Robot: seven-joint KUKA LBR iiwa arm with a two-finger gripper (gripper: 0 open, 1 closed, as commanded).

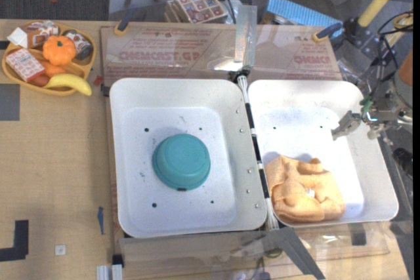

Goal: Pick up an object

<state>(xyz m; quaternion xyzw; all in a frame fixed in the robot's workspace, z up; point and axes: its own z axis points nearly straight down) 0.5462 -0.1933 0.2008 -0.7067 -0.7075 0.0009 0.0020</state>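
Observation:
A teal bowl (182,161) lies upside down in the middle of the left bin (131,101). A crumpled tan-orange cloth (305,189) rests in the near left corner of the right bin (295,101). My gripper (358,128) hovers over the right bin's right side, up and to the right of the cloth and apart from it. Its two fingers (342,126) are spread open and hold nothing.
A yellow dish (13,72) with toy fruit, an orange pumpkin and a banana sits on the bench at far left. Clear plastic sheets, boxes and cables crowd the area behind the bins. A metal divider (251,134) runs between the two bins.

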